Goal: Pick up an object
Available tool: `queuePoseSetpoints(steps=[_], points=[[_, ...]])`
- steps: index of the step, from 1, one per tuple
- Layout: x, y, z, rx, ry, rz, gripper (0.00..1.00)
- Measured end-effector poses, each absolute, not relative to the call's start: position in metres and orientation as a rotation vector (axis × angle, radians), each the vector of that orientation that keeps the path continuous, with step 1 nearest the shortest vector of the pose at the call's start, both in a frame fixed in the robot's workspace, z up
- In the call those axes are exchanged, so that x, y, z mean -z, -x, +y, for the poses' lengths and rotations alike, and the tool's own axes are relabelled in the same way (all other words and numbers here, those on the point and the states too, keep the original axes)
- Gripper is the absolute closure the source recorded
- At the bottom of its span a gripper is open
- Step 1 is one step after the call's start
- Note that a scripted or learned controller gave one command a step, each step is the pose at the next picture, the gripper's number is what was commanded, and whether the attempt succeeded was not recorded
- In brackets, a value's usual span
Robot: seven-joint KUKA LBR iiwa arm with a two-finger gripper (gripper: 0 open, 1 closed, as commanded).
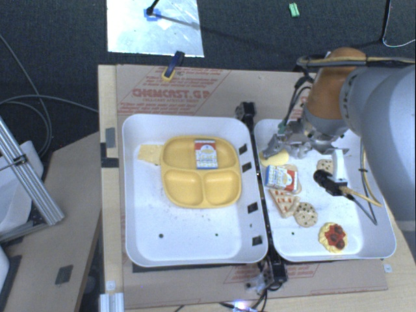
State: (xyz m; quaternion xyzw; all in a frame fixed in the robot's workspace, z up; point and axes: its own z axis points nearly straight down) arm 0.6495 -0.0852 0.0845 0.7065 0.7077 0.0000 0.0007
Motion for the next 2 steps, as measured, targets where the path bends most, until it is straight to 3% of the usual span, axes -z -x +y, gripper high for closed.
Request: queuePoseSetpoints(steps=[1,2], points=[[-0.0978,-0.6512,-0.0892,0.000,-2.213,2.214,1.00],[-0.0962,-0.6508,-0.0854,-0.004,-2.215,2.221,0.00]])
